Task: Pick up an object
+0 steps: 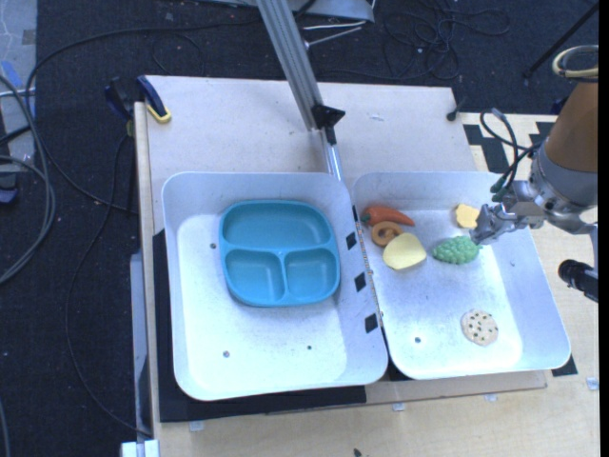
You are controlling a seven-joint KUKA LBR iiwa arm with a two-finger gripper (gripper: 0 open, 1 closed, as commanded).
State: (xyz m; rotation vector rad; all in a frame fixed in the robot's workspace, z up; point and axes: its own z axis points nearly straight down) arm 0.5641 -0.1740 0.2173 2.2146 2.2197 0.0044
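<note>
In the camera view, the grey two-finger gripper [487, 225] is seen low in the right white bin [533, 293], just beside the bumpy green broccoli-like toy [456, 250]. Its finger opening cannot be told. The toy should be straddled squarely before closing.

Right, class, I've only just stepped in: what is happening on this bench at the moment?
A grey robot arm reaches in from the right, its gripper low over the right bin, beside a green toy. An orange carrot, a yellow piece, a small yellow item and a cookie lie there too. A blue divided tray sits in the left bin. Nothing looks lifted yet.
</note>
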